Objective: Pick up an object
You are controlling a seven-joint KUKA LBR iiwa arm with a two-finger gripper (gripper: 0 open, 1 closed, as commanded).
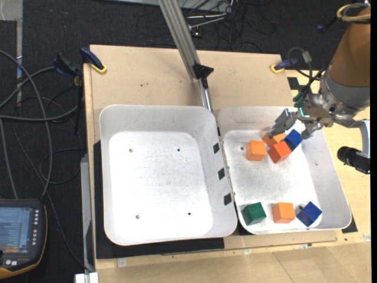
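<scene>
My gripper [296, 128] hangs over the far part of the right bin [330, 181], with its fingers spread open. Just below its fingertips lies a tight cluster of blocks: a blue block [293, 139], a red-orange block [280, 151] touching it, and a small orange piece [271, 138] partly hidden behind them. An orange block [256, 150] sits just left of the cluster. I cannot see any block held between the fingers. Along the near edge of the same bin stand a green block [254, 213], an orange block [283, 211] and a blue block [308, 213].
The left bin [118, 122] sits beside the right one, their rims meeting in the middle. A slanted metal pole [182, 34] comes down to the bench behind the bins. Clamps [94, 61] mark the far corners of the bench.
</scene>
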